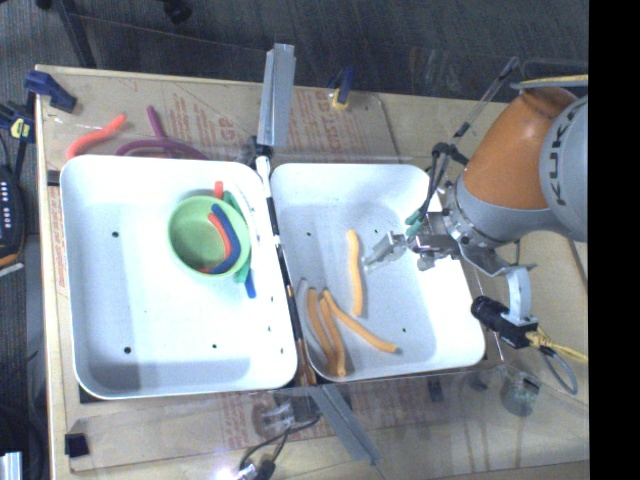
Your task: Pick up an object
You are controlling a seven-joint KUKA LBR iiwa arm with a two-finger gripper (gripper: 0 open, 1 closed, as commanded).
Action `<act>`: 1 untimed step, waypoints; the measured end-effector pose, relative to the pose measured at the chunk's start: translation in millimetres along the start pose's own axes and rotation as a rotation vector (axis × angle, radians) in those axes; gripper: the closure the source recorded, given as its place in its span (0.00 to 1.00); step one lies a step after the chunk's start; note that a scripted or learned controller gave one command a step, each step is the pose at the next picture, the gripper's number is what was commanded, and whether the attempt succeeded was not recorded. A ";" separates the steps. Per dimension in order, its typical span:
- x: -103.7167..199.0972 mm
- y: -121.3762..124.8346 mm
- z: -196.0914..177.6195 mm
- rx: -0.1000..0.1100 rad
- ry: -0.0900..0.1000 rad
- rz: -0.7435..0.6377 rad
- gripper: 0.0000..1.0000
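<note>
Bowl (205, 236) left bin (100, 298); sticks (354, 271) right bin (440, 328)

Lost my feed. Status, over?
Gripper over right bin, holding nothing. Orange sticks lie loose below it. Green bowl in left bin.

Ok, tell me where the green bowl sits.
In the camera view, the green bowl sits in the left bin, toward its upper right, close to the divider between the bins, with red and blue strips lying in it.
</note>
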State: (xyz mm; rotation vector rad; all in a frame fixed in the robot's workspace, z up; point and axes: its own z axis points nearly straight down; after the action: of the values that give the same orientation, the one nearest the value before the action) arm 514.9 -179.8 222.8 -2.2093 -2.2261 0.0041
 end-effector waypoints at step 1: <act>3.3 10.3 79.4 -0.001 -0.001 -0.193 0.00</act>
State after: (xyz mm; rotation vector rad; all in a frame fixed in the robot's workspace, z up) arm 524.7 -176.2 143.3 -1.9849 -2.4292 0.0035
